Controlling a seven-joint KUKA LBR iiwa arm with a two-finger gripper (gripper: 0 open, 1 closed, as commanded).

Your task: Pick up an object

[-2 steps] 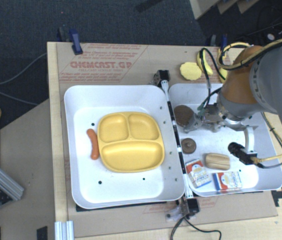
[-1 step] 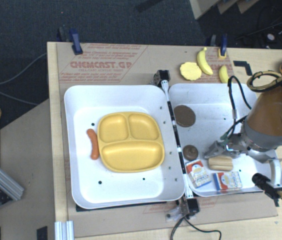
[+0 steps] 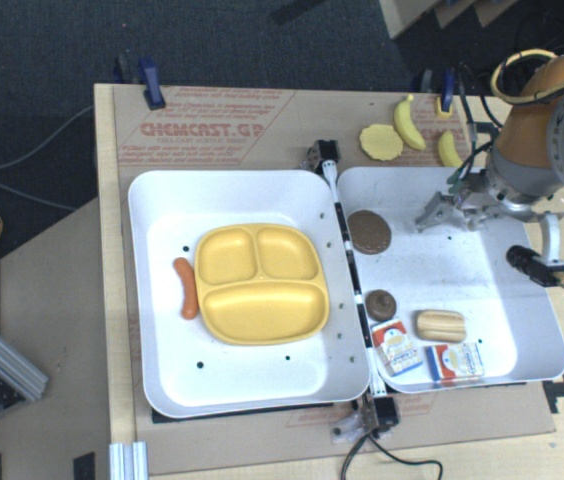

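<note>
lying under everything is dark blue-grey carpet [image 3: 52,58], with thin cables trailing across it at the far left. on it stands a bench topped with brown printed cardboard [image 3: 202,118], held at the back edge by a blue clamp [image 3: 149,81].

the left bin [image 3: 162,368] holds a yellow divided plate [image 3: 260,283] near its middle, and an orange toy sausage [image 3: 187,288] lies just beside the plate's left edge, running front to back.

the right bin [image 3: 512,318] has a dark brown round patty [image 3: 369,232] near its left wall, a smaller brown disc [image 3: 380,304] below it, then a tan bread roll [image 3: 440,325] and two small printed cartons [image 3: 427,358] close together along the front edge.

behind the right bin, on the cardboard, sit a yellow wavy chip [image 3: 382,142] and a toy banana [image 3: 409,123], with another yellow piece [image 3: 449,149] beside them.

at the far right the grey arm [image 3: 542,138] bends over the bin's back corner. the gripper [image 3: 449,213] hangs low over bare bin floor, its fingers spread apart with nothing between them, well apart from the patty.
</note>
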